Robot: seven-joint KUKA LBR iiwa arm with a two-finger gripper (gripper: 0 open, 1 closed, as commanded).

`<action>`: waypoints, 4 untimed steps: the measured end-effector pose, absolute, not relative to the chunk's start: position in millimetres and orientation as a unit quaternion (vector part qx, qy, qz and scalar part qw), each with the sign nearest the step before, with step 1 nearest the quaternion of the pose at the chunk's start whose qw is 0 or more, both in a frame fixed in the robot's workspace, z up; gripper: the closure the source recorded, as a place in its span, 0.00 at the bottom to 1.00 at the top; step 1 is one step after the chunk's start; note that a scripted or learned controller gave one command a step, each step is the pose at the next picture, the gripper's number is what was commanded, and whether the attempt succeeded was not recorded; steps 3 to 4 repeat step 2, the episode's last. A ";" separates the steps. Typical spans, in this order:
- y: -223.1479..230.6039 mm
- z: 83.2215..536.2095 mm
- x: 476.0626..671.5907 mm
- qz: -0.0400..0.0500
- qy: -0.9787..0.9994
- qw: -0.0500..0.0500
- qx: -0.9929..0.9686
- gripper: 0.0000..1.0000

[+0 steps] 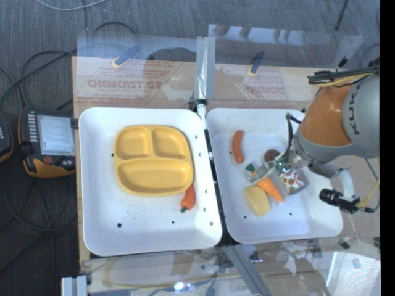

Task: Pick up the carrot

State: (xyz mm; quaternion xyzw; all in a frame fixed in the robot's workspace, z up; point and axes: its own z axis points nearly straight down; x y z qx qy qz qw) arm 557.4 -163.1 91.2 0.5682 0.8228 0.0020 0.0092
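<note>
Right bin (321,227), middle: the carrot (270,189) lies slanted, touching the yellow potato-like piece (257,200) at its lower left. Your gripper (285,165) hangs just above and right of it; whether the jaws are released or clenched, you cannot tell. Come down along the carrot's short axis, clear of the yellow piece and the patterned packet (291,180). A sausage (237,147) lies farther left. Left bin (99,227) holds a yellow divided tray (154,159) and a small red-orange pepper (188,198).
</note>
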 end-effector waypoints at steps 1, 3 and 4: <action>-162.5 100.9 558.7 0.004 0.823 0.009 0.569 1.00; -131.6 196.3 550.7 0.000 0.818 0.000 0.575 1.00; -131.6 196.3 550.7 0.000 0.818 0.000 0.575 1.00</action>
